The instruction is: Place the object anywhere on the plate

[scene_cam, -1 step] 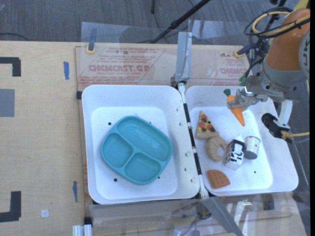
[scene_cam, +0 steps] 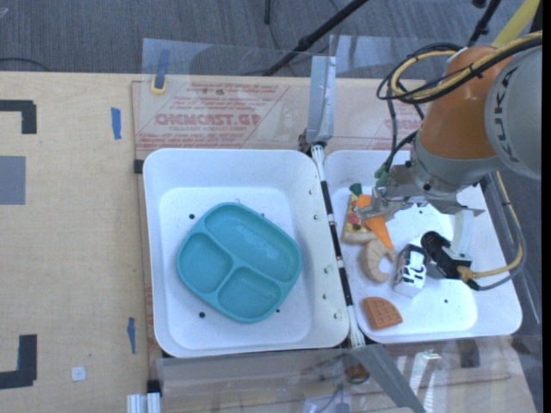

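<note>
1. The grey KUKA arm with its orange band (scene_cam: 461,110) enters from the right side of the camera view and bends down towards the table.
2. The orange band bulges just above the wrist, with yellow and black cables looping over its top.
3. The grey wrist section below the band points down and to the left.
4. The two-finger tool (scene_cam: 376,203) sits at the arm's lower left end, low over the right-hand side of the table.
5. The tool's metal body shows beneath the wrist; its tip is too small and cluttered to read clearly.

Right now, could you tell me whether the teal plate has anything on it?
Empty: the teal plate in the left bin shows three bare compartments.
</note>
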`<state>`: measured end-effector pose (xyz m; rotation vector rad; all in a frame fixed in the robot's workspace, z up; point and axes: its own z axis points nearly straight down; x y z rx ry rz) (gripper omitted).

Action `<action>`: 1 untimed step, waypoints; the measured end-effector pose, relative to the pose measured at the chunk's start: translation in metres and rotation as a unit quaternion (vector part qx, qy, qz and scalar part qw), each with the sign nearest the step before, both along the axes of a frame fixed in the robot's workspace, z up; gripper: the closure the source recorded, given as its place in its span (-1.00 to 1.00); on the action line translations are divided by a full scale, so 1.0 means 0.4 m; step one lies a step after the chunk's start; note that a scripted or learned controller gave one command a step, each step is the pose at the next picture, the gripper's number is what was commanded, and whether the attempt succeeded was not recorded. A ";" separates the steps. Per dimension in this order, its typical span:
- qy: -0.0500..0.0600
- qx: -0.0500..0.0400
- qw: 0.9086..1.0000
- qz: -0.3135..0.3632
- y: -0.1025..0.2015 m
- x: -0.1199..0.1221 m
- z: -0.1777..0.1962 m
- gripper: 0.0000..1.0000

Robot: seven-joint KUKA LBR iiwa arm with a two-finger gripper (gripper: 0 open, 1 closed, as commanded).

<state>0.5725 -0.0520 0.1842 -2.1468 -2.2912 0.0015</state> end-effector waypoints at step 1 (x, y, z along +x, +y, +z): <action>0.000 0.000 0.987 0.158 0.173 -0.072 0.000 1.00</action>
